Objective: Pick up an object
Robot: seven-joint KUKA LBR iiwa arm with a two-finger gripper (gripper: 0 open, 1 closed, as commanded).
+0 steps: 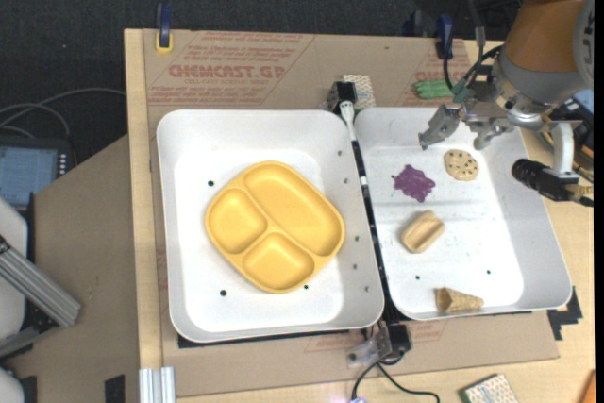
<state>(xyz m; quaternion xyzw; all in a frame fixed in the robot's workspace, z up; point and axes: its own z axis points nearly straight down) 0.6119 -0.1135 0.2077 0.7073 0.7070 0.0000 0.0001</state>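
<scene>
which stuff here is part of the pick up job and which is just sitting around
For the job:
gripper, above the right bin
cookie
purple piece
bread roll
tan wedge

Just lying about:
yellow divided plate in the left bin
blue clamp

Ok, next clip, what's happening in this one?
A KUKA arm reaches in from the right, its gripper open and holding nothing, above the far end of the right bin, close to a round cookie. That bin also holds a purple piece, a tan bread roll and a wedge-shaped crust piece. The left bin holds a yellow divided plate.
</scene>
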